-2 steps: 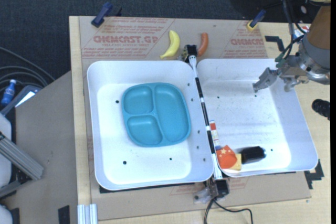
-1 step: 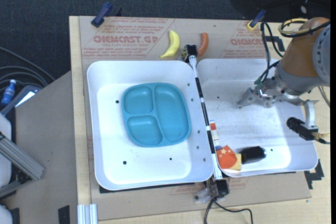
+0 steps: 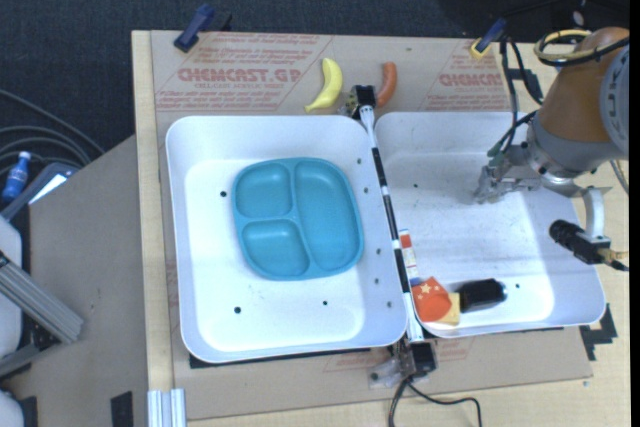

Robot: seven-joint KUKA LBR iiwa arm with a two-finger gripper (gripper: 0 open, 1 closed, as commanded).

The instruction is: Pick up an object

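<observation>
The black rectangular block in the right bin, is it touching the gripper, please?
Apart. The camera view shows the black rectangular block near the right bin's front edge, bare white floor separating it from the gripper.

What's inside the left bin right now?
The left bin holds one blue divided plate, lying flat near its middle with its three compartments bare. A few small dark specks dot the bin floor around it. Whatever lies under the plate is covered.

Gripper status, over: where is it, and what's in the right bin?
Gripper low in right bin, upper part. Black object and red-orange object at bin's near-left corner, apart from gripper. Path between looks bare.
</observation>
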